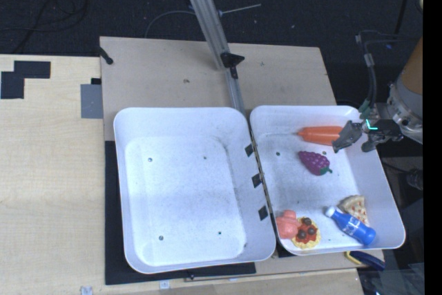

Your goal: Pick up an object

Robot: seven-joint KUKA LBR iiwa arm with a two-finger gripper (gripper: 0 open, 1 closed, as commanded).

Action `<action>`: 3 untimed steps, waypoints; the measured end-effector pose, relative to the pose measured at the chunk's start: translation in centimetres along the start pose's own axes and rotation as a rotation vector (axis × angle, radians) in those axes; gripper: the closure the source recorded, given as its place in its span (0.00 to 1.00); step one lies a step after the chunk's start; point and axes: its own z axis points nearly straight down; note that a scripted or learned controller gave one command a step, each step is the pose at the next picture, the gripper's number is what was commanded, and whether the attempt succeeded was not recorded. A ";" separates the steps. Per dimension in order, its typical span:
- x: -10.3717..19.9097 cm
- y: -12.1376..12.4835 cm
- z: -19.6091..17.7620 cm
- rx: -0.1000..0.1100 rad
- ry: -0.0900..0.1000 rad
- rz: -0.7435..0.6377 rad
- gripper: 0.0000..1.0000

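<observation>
The right bin [387, 204] holds an orange carrot [319, 134] at the back, purple grapes [314, 162] in the middle, a blue bottle [352, 227] and a pizza slice [355, 206] at the front right, and a red toy [287, 222] beside a small fruit tart [306, 233] at the front left. My gripper [360, 140] hangs over the bin's right rim, just right of the carrot's end. Its two dark fingers stand apart, open, with nothing between them.
The left bin [131, 148] sits beside the right one, joined by black clips [256, 179]. An aluminium rail [210, 17] slants in from behind the bins. The arm's wrist and cables crowd the right edge.
</observation>
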 end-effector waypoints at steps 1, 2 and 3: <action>0.0 0.0 0.0 0.000 0.000 0.000 0.00; 0.6 -0.6 6.0 0.005 0.001 -0.001 0.00; 0.9 -0.9 10.4 0.004 0.001 -0.001 0.00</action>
